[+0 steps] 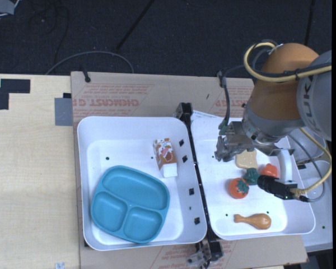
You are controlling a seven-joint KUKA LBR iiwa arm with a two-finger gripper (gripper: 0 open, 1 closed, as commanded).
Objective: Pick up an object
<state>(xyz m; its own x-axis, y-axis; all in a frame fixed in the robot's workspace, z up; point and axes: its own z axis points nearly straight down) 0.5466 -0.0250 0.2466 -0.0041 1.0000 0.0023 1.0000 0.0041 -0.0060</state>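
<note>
We see gripper point(227, 149) low in right bin point(302, 220), up-left of tomato point(238, 188). Nothing visibly held; pick not done, we judge. Bread slice point(246, 159) just above tomato, drumstick point(253, 221) below it.

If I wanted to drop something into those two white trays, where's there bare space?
The left bin has bare floor above the blue plate, left of the small carton. The right bin has a bare strip along its left wall. Its right side is crowded: gripper, tomato, drumstick.
</note>
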